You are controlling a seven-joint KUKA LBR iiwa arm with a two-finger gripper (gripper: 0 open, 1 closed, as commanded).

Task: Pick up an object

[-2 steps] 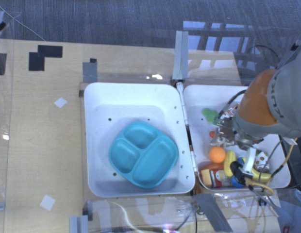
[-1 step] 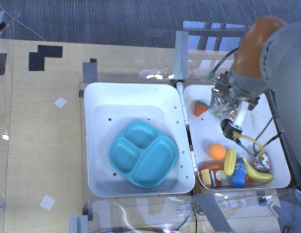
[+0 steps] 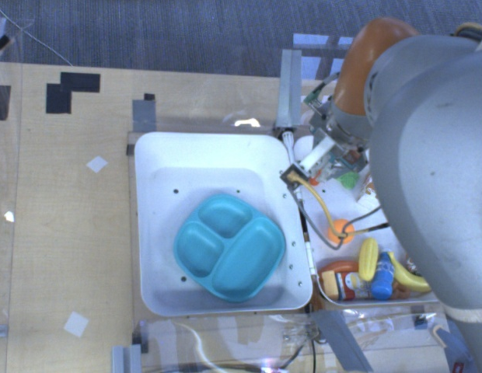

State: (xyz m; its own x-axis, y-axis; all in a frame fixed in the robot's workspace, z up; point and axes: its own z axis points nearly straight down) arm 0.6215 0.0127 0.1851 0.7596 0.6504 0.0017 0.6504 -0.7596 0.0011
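Note:
The grey arm reaches over the right bin (image 3: pixel 323 290) and hides most of it. My gripper (image 3: pixel 350 164) hangs low over the far part of that bin, next to a small green thing (image 3: pixel 348 180) and a white thing (image 3: pixel 306 148). Nothing shows between its fingers. Nearer the front of the bin lie an orange ball (image 3: pixel 340 229), a yellow banana (image 3: pixel 368 259), a red and orange bottle-like toy (image 3: pixel 342 280), a blue and yellow toy (image 3: pixel 383 280) and a second yellow piece (image 3: pixel 410 280).
A blue divided plate (image 3: pixel 229 245) lies alone in the left bin (image 3: pixel 159 177). A narrow rim between the two bins runs just left of the gripper. The wooden bench (image 3: pixel 62 208) stretches to the left.

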